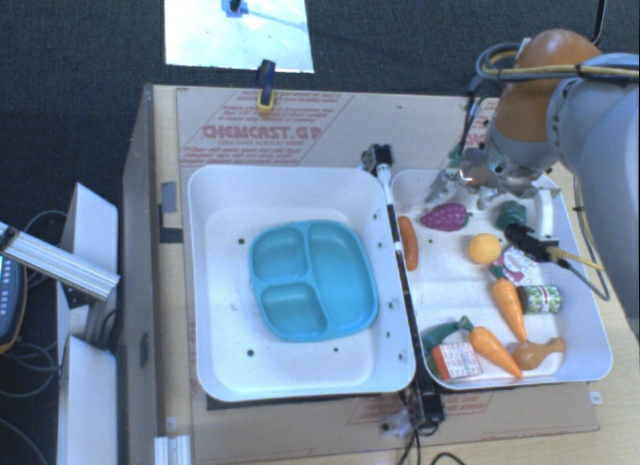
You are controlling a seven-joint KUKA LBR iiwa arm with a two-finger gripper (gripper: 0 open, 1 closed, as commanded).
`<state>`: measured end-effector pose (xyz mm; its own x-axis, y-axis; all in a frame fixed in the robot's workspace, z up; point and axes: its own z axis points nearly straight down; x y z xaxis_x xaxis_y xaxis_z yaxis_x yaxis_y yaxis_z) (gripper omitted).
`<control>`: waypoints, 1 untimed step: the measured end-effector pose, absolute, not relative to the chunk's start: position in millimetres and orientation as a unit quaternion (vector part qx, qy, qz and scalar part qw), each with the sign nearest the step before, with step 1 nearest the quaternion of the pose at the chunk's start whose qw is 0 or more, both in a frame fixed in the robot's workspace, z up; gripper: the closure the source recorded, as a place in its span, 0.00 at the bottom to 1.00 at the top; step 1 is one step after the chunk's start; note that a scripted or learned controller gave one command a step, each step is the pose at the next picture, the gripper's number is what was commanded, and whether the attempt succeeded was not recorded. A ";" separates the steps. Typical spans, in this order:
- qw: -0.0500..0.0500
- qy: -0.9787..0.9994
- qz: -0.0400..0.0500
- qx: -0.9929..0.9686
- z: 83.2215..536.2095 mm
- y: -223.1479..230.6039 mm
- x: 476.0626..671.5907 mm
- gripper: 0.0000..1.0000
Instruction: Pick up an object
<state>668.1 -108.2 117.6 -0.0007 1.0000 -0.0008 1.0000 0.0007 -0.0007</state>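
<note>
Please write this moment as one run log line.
gripper: above purple toy | grasp: none seen | blue tray: left bin

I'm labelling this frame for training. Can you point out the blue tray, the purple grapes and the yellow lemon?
blue tray (312, 279): camera view, central divider.
purple grapes (445, 217): camera view, middle of bunch.
yellow lemon (485, 248): camera view, top surface.

Light blue tray (312, 281) in white left bin (225, 223). White right bin (590, 338): purple grape bunch (445, 217), yellow lemon (485, 249), two orange carrots (509, 308) (493, 350), orange-red sausage (408, 241), tan pear-shaped piece (538, 353). Arm (575, 103) grey, orange band.
</note>
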 end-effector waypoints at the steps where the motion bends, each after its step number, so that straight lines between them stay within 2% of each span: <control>1: 0.001 0.708 0.001 0.707 118.3 -114.1 669.2 0.00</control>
